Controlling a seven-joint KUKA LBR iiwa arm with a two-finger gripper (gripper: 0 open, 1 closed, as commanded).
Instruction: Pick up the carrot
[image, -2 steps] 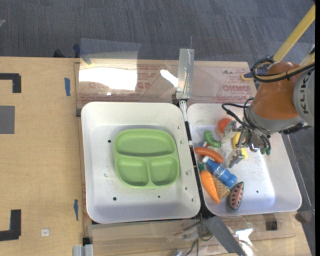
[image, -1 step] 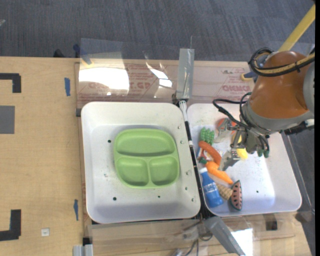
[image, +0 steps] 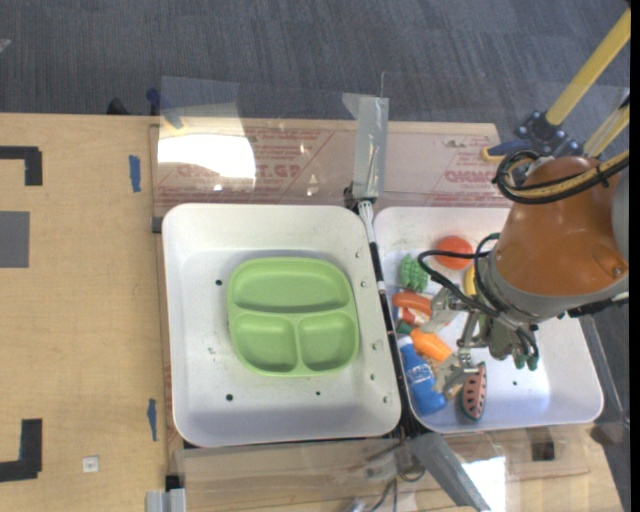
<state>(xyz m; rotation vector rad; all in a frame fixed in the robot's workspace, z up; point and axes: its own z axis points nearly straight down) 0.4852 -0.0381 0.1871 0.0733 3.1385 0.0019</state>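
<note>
While the carrot (image: 432, 346) is lying in the right bin (image: 570, 400), close to that bin's left wall, I am hanging my pincer (image: 463, 378) just beside it, toward the near-right of it in the camera view. The carrot is showing as a short orange piece, its long axis running roughly left to right with a slight downward tilt toward my side; its right end is sitting nearest my fingers. Nothing is lying between them: the tips are pointing down over the bin floor, parted a little as far as I can judge, gripping no object. Packed around the carrot: a blue bottle (image: 420, 380) just below it, an orange-and-white piece (image: 410, 303) above, a green toy (image: 411, 272) further up, an orange ball (image: 455, 246) near the far wall, a reddish speckled item (image: 474, 391) right beside my tips. The left bin (image: 200, 400) is holding a green divided plate (image: 293, 315). My judgement: the coming move is asking for a short shift leftward and up-frame, jaws set across the carrot's narrow width.
</note>
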